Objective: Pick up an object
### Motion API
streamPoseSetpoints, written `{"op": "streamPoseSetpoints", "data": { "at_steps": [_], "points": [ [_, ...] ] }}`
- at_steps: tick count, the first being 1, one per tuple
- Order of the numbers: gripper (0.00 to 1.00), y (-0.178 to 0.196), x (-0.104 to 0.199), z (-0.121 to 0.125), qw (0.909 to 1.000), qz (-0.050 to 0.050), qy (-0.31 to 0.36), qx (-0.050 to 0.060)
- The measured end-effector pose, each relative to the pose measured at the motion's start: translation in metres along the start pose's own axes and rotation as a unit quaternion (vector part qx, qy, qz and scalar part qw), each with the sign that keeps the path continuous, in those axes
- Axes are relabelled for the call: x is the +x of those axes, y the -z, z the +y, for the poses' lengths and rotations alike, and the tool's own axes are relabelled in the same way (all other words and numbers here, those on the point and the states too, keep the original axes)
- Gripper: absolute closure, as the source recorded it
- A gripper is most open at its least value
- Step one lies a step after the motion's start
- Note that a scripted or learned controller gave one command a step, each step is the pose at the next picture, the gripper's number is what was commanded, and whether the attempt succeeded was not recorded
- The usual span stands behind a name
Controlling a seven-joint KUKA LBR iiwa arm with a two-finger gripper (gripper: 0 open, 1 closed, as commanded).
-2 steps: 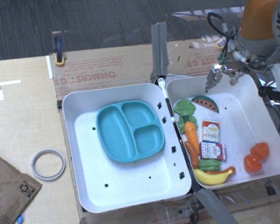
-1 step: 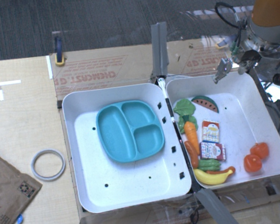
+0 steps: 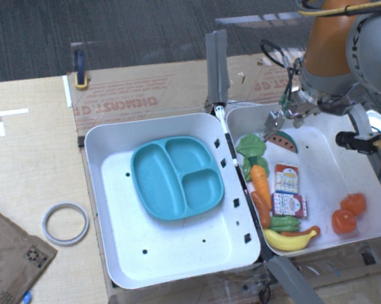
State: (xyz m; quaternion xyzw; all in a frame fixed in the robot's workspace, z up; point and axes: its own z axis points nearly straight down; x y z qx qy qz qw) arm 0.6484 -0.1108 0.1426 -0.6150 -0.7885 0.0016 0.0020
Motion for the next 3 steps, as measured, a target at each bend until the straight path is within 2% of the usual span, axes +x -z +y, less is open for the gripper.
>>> {"op": "streamPoseSetpoints", "data": {
  "at_steps": [1,2,3],
  "points": [
    [0.0,-0.052,0.002,0.012,1.0,-0.001,0.01,-0.002],
    [1.0,-0.047,0.001,0.012,1.0,-0.001,0.009,0.0],
    [1.0,0.046,0.084,0.032,0.9999,-0.001,-0.013,-0.001]
  ]
}}
